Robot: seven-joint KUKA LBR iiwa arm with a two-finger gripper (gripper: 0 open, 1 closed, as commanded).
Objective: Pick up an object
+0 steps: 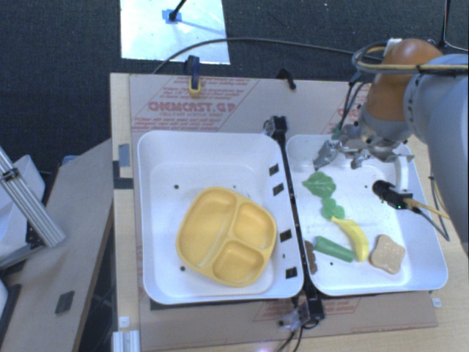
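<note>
My gripper (340, 158) hangs over the far end of the right bin (425, 270), its two fingers spread open with nothing between them. Just in front of it and slightly to the left lies a green leafy piece (320, 184), with a smaller green piece (330, 210) nearer the camera. A yellow banana (353, 237) lies further forward, beside a dark green cucumber-like stick (333, 248). A tan slice of bread (387, 254) rests at the near right of this bin.
The left bin (168, 167) holds a yellow divided plate (226, 235). A small brown thing (310, 257) lies by the black divider between the bins. The arm's orange band (392, 79) rises above the right bin's far right corner.
</note>
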